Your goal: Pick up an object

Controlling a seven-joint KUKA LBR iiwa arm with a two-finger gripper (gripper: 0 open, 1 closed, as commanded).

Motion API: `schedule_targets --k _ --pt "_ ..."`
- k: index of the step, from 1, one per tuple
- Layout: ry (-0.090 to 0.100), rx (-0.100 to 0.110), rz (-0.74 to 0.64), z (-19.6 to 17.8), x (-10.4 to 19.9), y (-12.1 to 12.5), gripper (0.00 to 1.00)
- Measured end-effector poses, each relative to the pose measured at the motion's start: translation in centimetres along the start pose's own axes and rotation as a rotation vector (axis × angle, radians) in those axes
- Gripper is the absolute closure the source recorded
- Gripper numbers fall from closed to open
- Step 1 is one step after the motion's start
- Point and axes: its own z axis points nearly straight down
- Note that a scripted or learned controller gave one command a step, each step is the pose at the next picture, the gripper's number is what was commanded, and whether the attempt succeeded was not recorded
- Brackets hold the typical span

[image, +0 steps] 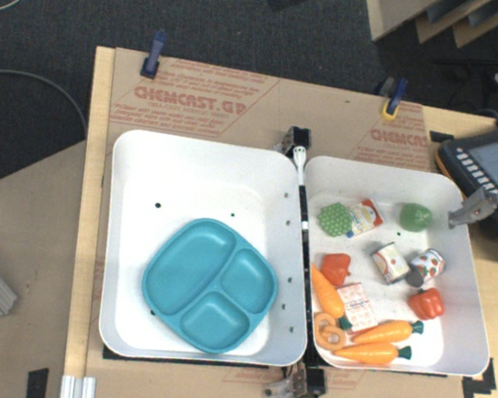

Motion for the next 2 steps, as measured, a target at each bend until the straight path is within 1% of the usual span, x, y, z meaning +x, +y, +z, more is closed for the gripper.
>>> schedule_targets --k 1,2 --pt "-0.001 -0.004 -0.001 -1.1 0.0 0.1 1.0" --pt "0.006 0.011 -0.005 14.8 3.5 5.9 1.0"
